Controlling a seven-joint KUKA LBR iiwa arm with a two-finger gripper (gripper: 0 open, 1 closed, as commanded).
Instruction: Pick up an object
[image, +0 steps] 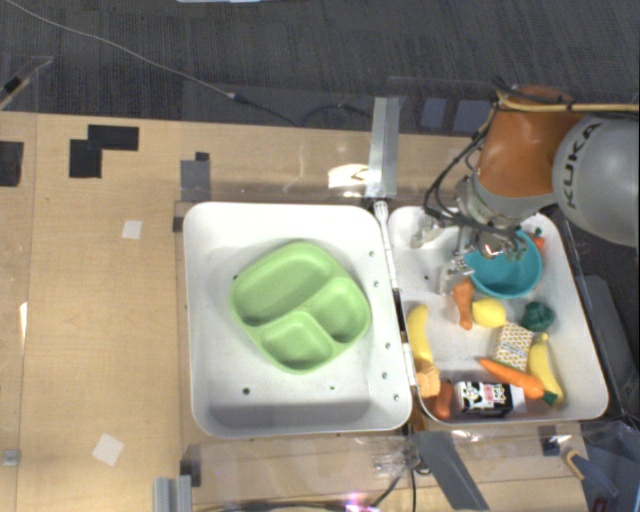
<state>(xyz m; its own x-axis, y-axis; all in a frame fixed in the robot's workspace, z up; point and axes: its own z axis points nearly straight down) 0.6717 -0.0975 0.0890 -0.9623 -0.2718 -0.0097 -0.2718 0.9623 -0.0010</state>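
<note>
Camera view: on the table (90, 300) stand two bins. Left bin (210, 390) holds one green tray (300, 305). Right bin (585, 385) holds two bananas (419, 335), two carrots (463, 302), one lemon (488, 314), one bottle (487, 398) and one teal bowl (510, 275). From the right, the arm (525, 150) bends down; its pincer (480, 255) is at the bowl's rim, grip state unclear.
</note>
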